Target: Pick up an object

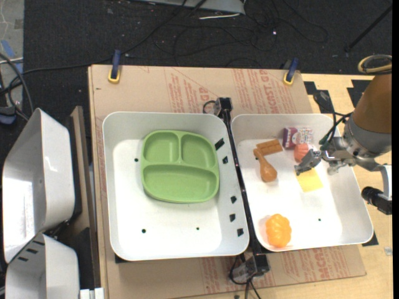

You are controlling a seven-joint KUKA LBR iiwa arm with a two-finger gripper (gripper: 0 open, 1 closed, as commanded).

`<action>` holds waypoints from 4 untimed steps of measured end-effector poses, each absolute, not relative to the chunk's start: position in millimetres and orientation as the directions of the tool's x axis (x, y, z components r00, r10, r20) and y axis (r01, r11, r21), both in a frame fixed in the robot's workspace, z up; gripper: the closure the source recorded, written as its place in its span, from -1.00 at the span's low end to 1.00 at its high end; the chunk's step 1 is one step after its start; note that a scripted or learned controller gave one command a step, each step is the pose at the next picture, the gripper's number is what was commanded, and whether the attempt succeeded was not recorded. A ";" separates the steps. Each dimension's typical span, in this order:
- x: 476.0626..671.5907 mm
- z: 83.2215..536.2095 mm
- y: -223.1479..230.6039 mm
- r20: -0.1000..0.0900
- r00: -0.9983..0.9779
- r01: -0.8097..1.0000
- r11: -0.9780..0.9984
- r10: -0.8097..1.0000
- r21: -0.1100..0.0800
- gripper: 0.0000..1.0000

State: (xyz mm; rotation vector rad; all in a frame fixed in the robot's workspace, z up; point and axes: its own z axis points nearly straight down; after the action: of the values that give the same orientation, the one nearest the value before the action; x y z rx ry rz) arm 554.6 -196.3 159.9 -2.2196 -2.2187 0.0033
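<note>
- The arm reaches in over the right bin, with the tool low above the bin floor.
- The tool sits among a cluster of items: a red object touching or just beside its tip, and a yellow block directly below it.
- Whether the tool is released or clenched cannot be told from this angle, and no item is visibly between its parts.
- All candidate objects rest on the bin floor: the purple-and-white packet, the brown pieces, and the orange fruit-like item, well apart near the front edge.
- The left bin carries a green divided plate, untouched.
- Assessment: the approach appears complete and the tool is at grasp height. The grasp is unconfirmed. The lift remains to be done.
- Likely target: the red object or the yellow block, judged by proximity.
</note>
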 end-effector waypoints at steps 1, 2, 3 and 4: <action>546.1 102.8 -190.5 0.001 0.001 1.000 -0.001 1.000 -0.004 -1.00; 546.0 91.6 -189.9 0.000 0.001 1.000 -0.001 1.000 -0.002 -1.00; 546.7 102.6 -190.0 0.000 0.001 1.000 -0.001 1.000 0.000 1.00; 550.0 152.0 -200.1 -0.003 0.002 1.000 -0.002 1.000 0.006 1.00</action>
State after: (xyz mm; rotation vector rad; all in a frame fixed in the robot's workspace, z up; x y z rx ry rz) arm 550.0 -200.1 152.0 -2.2278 -2.2235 -0.0033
